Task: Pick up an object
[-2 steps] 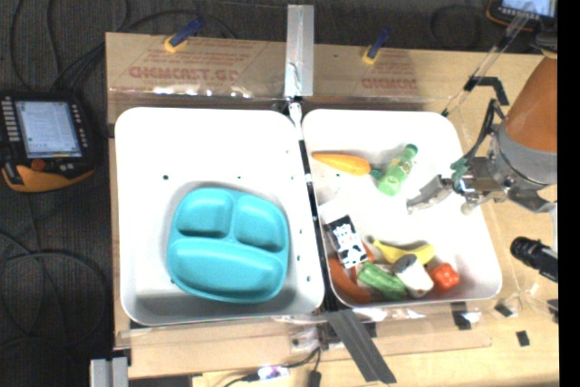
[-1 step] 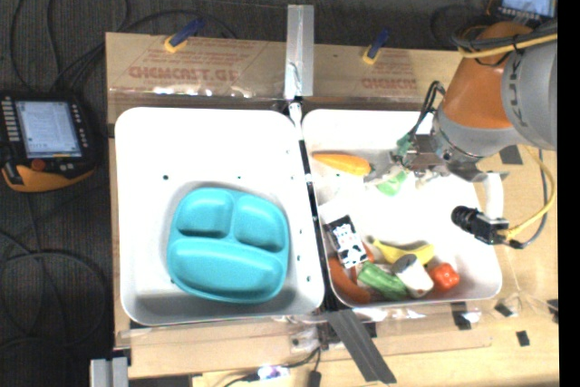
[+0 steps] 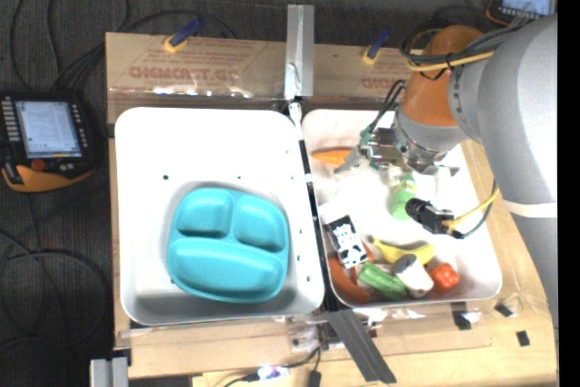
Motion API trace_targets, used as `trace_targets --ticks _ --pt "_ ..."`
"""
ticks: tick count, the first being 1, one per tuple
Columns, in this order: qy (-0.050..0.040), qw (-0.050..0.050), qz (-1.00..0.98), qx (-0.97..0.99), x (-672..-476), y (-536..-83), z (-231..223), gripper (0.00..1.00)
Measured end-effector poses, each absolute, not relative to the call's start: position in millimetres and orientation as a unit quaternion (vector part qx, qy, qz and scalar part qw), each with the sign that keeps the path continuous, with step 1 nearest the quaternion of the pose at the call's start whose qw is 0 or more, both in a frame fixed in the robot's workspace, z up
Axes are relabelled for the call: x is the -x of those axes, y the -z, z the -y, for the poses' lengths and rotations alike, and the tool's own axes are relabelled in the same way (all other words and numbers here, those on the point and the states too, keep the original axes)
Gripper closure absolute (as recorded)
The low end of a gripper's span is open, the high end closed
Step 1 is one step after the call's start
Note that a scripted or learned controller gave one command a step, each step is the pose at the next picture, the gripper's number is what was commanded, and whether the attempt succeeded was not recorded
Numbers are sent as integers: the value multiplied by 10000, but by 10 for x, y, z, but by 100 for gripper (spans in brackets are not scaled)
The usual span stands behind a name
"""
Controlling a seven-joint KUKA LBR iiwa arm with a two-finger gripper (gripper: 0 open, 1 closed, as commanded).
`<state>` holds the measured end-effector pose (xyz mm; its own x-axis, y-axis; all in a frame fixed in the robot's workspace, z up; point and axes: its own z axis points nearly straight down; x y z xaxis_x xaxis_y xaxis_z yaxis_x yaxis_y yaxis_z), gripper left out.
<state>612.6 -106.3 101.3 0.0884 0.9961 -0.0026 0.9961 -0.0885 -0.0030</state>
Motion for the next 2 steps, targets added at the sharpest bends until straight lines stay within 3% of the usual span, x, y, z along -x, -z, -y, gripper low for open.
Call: trace_targets --ticks 1,2 --pt "19 -43 6995 7146 -5892 -887 1869 0" --pt "-13 4 7574 6530 -6095 -1284 1282 0"
